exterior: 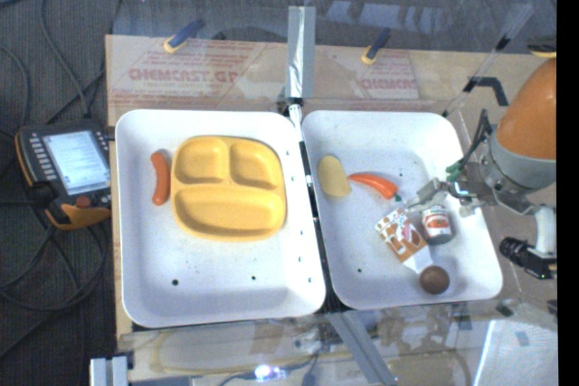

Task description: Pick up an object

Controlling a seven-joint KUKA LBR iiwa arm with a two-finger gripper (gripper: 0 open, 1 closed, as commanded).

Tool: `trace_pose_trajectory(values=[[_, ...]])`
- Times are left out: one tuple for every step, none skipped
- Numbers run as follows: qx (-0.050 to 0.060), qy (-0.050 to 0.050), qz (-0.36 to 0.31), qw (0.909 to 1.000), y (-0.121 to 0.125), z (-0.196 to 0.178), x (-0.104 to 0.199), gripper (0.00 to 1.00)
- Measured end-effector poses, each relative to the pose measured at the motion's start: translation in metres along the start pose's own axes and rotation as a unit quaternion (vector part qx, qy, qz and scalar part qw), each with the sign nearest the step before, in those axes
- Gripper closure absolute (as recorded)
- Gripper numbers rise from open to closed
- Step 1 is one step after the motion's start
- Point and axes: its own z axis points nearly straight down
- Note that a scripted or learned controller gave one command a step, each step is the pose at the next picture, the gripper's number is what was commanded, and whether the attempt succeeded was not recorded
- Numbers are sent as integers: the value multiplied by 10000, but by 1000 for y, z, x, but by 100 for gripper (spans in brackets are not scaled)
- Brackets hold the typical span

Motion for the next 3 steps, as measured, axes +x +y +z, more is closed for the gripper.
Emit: trace_pose_trajectory(values=[[-185,-42,-774,9968,17,58,-14,0],[-241,-36,-1078,9939,18,64,-13,0],[-329,-115,-1439,9890,13,63,-11,0]])
